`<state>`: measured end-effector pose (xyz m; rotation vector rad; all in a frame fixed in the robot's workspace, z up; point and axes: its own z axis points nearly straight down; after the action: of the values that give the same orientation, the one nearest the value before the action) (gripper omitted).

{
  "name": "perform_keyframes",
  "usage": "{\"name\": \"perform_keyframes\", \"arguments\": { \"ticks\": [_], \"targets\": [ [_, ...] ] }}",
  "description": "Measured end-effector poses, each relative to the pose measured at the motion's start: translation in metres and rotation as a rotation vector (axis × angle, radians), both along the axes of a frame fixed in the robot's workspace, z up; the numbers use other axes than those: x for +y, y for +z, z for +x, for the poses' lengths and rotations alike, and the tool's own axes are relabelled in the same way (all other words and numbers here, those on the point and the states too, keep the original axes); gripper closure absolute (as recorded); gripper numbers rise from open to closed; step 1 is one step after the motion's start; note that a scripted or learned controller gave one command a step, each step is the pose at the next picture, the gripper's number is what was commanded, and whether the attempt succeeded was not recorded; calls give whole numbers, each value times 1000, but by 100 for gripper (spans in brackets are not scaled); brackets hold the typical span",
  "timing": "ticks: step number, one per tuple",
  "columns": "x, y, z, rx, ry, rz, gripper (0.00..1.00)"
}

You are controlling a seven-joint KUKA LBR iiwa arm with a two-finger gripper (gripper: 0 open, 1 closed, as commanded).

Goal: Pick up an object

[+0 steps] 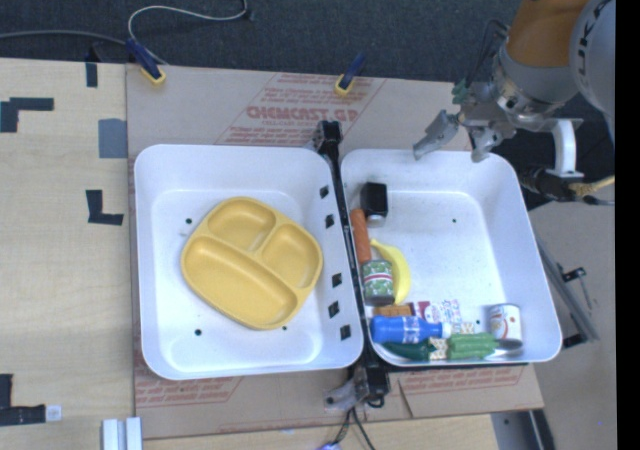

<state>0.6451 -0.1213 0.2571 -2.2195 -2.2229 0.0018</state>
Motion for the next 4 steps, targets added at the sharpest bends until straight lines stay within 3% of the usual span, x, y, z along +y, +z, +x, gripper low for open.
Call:
{"name": "perform_keyframes", "arguments": {
  "ticks": [1, 2, 3, 4],
  "targets": [
    [25, -158, -21, 1, -1, 0, 0],
    [17, -172, -112, 0, -2, 1, 0],
    [17, -162, -111, -3, -2, 0, 100],
    [42, -47, -161, -1, 0, 1, 100]
  ]
}}
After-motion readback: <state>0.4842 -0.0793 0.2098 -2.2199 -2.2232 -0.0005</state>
